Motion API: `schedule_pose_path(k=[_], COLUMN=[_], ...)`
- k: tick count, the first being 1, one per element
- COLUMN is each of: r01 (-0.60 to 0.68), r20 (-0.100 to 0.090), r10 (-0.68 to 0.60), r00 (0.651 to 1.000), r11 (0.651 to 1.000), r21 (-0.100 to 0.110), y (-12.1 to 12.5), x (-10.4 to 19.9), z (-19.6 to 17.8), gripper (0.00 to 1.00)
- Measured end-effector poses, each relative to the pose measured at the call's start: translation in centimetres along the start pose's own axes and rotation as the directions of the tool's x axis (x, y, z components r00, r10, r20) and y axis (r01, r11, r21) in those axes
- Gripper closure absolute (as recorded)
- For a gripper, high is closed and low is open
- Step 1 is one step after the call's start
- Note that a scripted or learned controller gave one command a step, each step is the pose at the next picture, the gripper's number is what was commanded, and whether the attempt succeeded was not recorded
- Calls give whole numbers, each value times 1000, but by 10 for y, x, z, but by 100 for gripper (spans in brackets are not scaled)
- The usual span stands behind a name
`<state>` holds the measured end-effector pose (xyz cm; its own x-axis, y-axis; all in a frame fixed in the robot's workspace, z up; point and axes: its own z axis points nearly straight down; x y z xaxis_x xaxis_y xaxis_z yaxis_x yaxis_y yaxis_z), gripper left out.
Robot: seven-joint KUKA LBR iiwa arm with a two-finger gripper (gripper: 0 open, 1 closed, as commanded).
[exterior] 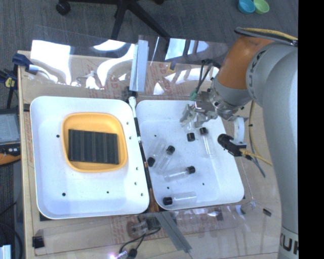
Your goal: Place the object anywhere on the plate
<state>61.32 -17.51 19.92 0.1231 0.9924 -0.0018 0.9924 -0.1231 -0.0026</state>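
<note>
Hand [194, 119] above vials [178, 173], right bin [230, 187]

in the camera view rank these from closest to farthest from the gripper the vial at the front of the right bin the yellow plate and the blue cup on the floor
From the gripper:
1. Front vial, low in the right bin.
2. Yellow plate, in the left bin.
3. Blue cup, on the floor at the top edge.

Two shallow white bins are set side by side on a wooden bench [76, 230]: the left bin [43, 192] and the right bin [230, 189]. Beyond the bench, grey carpet [45, 23] is seen, with the black legs of an office chair [126, 15] and two small bowls [254, 5], one blue, one green.
</note>
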Motion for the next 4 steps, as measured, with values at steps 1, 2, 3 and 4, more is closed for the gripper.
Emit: schedule_pose_path(k=[1,2,3,4], r01=[69,199,277,276], r20=[-1,-3,-2,-2], r10=[-69,-199,-277,-276], r00=[998,980,961,961], r11=[998,980,961,961], r21=[5,4,5,5], y=[-45,-67,-75,-75], x=[31,91,162,161], z=[16,9,9,9], gripper=[100,100,100,0])
